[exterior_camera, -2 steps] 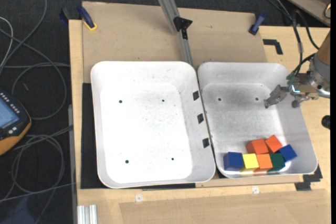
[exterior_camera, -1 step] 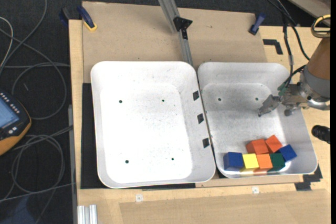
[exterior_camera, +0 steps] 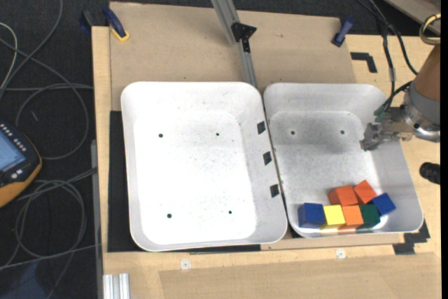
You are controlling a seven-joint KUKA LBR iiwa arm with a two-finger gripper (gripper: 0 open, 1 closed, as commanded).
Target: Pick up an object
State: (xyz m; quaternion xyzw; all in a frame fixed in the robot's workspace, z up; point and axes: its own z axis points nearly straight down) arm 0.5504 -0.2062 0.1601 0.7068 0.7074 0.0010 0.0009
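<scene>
The tool (exterior_camera: 369, 140) hangs above the right bin (exterior_camera: 308, 108), up-bin from the block cluster (exterior_camera: 346, 206). Whether it is open, I cannot tell. It should descend squarely over an outlying block, such as the blue one (exterior_camera: 311, 213).

The gripper (exterior_camera: 369, 138) hangs over the right bin (exterior_camera: 308, 108) near its right wall, well apart from the blocks (exterior_camera: 346, 207) bunched in the near right corner: orange, blue, yellow, green. The left bin (exterior_camera: 140, 101) sits alongside, touching.

The left bin (exterior_camera: 189, 164) lies open to approach from above. In the right bin (exterior_camera: 315, 129), the coloured blocks (exterior_camera: 346, 206) crowd the near corner against its walls, while its far half stays open floor.
</scene>
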